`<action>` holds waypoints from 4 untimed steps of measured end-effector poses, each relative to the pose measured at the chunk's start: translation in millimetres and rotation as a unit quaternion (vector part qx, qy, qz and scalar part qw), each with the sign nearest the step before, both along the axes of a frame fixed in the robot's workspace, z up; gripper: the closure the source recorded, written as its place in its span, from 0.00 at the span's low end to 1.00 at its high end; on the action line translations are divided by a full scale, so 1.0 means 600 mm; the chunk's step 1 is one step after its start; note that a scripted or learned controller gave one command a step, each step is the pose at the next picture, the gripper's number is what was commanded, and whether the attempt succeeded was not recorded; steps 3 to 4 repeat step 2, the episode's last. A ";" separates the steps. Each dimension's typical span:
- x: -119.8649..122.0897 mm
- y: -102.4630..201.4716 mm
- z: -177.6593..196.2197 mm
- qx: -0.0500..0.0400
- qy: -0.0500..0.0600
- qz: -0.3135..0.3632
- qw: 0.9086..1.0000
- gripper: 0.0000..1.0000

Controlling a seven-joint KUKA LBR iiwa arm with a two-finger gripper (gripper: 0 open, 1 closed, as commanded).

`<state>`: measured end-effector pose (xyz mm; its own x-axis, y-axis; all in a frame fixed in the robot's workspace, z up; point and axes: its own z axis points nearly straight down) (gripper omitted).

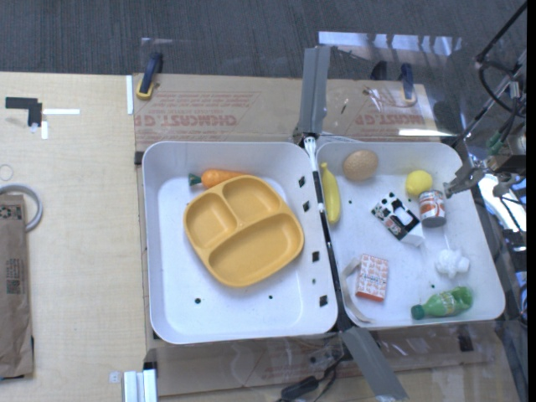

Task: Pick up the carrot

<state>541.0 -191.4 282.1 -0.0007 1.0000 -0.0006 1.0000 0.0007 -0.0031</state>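
The orange carrot (219, 176) with a green top lies in the left bin (167, 249), near its far wall. It rests just behind the rim of a yellow divided plate (243, 229). My gripper (466, 179) is at the right bin's far right edge, above the wall and close to a small can (432, 208). The whole right bin lies between it and the carrot. Part of the gripper is lost among cables and reflections there.
The right bin (402, 254) holds a banana (332, 195) along the divider, a brown potato (360, 164), a lemon (419, 181), a black-and-white toy (397, 217), a red box (373, 276), a white lump (452, 263) and a green bottle (442, 302).
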 end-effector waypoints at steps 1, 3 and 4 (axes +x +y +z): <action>0.000 0.000 0.000 0.000 0.000 0.000 1.000 0.00; 0.087 -0.013 -0.264 -0.002 -0.005 0.125 0.992 0.00; 0.087 -0.013 -0.264 -0.002 -0.005 0.125 0.992 0.00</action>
